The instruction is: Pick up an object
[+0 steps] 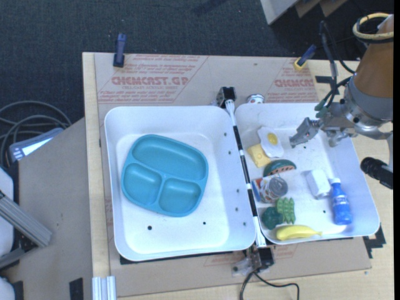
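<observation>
My gripper [320, 136] hangs over the back part of the right bin [369, 195], open, with nothing between its fingers. Its left finger [302, 134] ends just right of a white and yellow fried-egg toy [271, 141]. Below that lie a yellow block [257, 155], a green and red watermelon slice [280, 167] and a small can [273, 187]. A white block [316, 183] and a blue bottle [341, 205] lie below the gripper. Green broccoli [286, 209], a dark green piece [270, 218] and a banana [297, 232] sit at the bin's front.
The left bin [125, 127] holds a blue divided plate [164, 175]. A divider rail [240, 161] runs between the bins. The grey arm with its orange band [378, 74] comes in from the upper right. Cables [25, 114] lie on the floor at the left.
</observation>
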